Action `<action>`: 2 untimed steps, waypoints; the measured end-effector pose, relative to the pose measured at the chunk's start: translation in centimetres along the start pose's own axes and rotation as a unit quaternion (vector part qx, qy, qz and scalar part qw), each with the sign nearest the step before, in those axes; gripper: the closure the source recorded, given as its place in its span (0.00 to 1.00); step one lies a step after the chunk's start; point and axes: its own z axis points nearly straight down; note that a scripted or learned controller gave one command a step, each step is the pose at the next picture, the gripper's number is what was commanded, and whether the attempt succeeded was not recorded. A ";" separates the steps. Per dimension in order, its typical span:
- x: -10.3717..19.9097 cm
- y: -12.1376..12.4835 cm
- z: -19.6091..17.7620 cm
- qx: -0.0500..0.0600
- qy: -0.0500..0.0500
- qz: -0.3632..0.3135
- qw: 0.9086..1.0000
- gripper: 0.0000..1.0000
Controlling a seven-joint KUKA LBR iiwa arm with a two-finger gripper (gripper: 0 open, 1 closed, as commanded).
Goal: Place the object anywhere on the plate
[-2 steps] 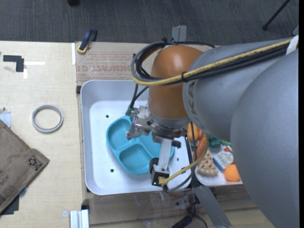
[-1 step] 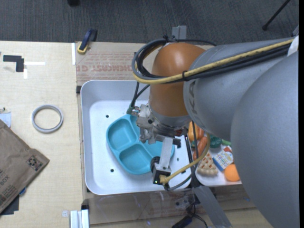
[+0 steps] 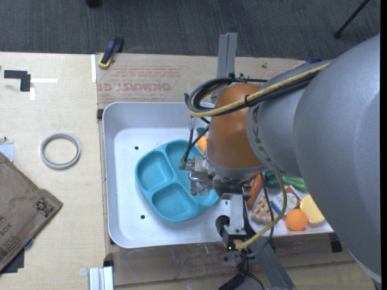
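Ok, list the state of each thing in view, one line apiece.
plate: flat in the left bin, the compartments in sight bare.
gripper: low over the plate's right edge.
orange ball: resting in the right bin, apart from the plate.
pizza slice: lying in the right bin beside the ball.
tape ring: flat on the bench, left of the bins.

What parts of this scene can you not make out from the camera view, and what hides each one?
- Gripper fingers: the arm's wrist covers them from above.
- Right side of the blue plate: hidden under the arm.
- Right bin: mostly behind the grey arm; an orange ball and other toy food peek out.
- Orange item near the plate: mostly covered, unidentifiable.
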 end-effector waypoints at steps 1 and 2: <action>-1.9 7.7 4.3 0.000 0.000 0.064 0.998 1.00; 3.8 9.1 1.1 -0.001 0.000 0.011 1.000 1.00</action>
